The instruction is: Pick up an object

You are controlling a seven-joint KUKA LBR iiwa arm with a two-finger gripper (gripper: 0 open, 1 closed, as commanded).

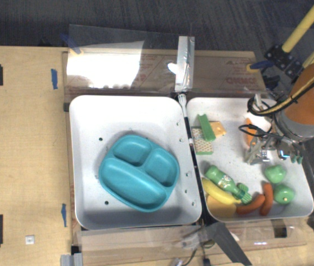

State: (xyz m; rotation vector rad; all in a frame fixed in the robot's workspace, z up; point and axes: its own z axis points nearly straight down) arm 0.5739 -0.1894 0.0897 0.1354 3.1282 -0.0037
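Down in the right part of the frame we see the metal two-finger gripper hanging low inside the shallow white right bin. It sits at the end of the grey arm with its orange band, which comes in from the right edge. Black and yellow cables loop around the wrist. We cannot tell how the gripper is set, because that spot is small and blurry. We cannot see any toy in its grip.

Toys lie all around it in that bin. Just below and right of the gripper is a green apple-shaped toy, and a second round green toy sits lower, near the bin's lower right corner. An orange-red sausage-shaped toy lies just left of that one. Along the bottom of the bin we see a yellow banana toy with a green bottle-shaped toy lying across it. Near the top left of the bin are a flat green block, a small orange-yellow wedge and a pale checked piece.

At the middle of the frame is the shallow white left bin. It holds a teal plastic plate with three sections.
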